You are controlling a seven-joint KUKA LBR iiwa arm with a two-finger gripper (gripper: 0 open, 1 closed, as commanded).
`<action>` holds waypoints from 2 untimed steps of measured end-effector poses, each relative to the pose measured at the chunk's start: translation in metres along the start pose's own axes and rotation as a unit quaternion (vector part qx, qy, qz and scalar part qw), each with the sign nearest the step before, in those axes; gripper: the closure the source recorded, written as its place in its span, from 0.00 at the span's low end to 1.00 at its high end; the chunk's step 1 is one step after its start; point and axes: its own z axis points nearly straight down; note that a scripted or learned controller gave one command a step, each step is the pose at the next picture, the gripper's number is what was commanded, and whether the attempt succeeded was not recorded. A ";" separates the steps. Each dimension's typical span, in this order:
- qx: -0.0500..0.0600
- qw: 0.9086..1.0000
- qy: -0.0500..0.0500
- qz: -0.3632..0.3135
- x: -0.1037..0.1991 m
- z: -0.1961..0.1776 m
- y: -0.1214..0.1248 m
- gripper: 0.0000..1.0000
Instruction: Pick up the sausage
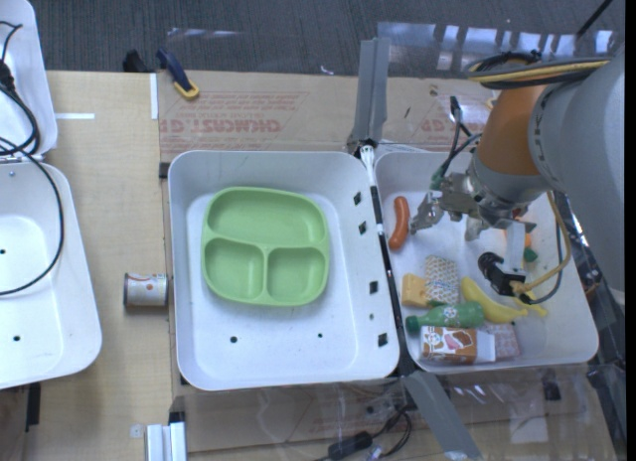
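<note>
Jaws parted, empty, just right of the sausage (pixel 398 222); it looks light, smooth, slippery: grasp across its middle.

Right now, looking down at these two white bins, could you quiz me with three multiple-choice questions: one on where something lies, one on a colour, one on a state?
1. Where does the sausage lie?
A. on the green tray
B. in the right bin, by its left wall
C. on the bench outside the bins

2. What colour is the divided tray in the left bin?
A. green
B. red
C. blue

3. Is the sausage held?
A. yes, lifted above the bin
B. yes, pressed against the tray
C. no, it lies on the bin floor

Answers: 1 B, it rests beside the divider in the right bin. 2 A, it is pale green. 3 C, the gripper hangs just to its right.
</note>
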 end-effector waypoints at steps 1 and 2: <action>-0.001 0.999 0.000 -0.044 0.004 -0.001 0.045 0.00; -0.001 0.999 -0.001 -0.045 0.003 -0.010 0.045 1.00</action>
